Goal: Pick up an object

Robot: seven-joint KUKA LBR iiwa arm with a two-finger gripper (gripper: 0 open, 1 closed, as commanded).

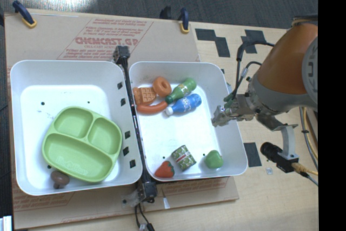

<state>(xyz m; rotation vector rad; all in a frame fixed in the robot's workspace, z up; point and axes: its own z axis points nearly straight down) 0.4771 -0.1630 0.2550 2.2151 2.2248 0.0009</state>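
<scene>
The right bin (230,140) holds an orange donut (161,86), a waffle piece (143,96), a red-orange sausage (152,108), a green bottle (181,91) and a blue bottle (184,105) at its far end. Near the front lie a red strawberry (165,170), a small patterned can (184,158) and a green round fruit (213,159). My gripper (221,116) hangs over the bin's right rim, apart from every object, with nothing seen held in it. The blue bottle is to its left, and the green fruit lies below it in the view.
The left bin (19,89) carries a green divided plate (81,143) and a small brown object (59,178) at its front corner. A black divider (130,116) joins the two bins. Cardboard (102,35) lies behind them, held by clamps.
</scene>
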